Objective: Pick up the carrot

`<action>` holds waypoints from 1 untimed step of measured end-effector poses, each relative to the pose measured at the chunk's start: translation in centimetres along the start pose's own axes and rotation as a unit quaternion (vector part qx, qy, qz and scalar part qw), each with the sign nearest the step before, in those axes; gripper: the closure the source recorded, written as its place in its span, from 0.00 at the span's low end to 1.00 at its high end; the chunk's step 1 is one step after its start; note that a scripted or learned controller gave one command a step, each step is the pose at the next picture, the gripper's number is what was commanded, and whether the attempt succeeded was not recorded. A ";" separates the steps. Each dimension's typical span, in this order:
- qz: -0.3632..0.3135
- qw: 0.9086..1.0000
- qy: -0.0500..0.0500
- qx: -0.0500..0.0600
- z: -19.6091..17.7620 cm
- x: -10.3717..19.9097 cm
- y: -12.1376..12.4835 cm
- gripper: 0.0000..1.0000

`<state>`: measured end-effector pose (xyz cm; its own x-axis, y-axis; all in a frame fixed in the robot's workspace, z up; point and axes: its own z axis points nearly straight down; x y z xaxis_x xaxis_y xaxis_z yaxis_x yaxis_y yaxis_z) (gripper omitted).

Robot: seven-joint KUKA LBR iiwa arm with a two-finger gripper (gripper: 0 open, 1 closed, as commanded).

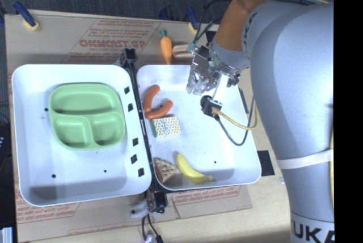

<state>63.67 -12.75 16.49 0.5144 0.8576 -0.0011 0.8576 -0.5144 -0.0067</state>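
The carrot [165, 47], orange with a green top, lies on the cardboard just behind the back rim of the right bin [227, 151], outside it. My gripper [198, 84] hangs over the back part of the right bin, to the right of the carrot and nearer the camera than it. There is a clear gap between the two. No object shows in the gripper.
In the right bin lie two orange sausages [153, 103], a speckled block [166, 127], a banana [191, 170] and a bread slice [165, 169]. A green divided plate [87, 114] sits in the left bin [22, 83]. A beige object [181, 52] lies beside the carrot.
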 end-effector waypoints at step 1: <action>0.078 0.997 0.000 -0.002 -16.8 1.6 -0.4 1.00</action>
<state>64.27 -11.17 33.30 0.6413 0.7673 -0.0010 0.7673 -0.6413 -0.0026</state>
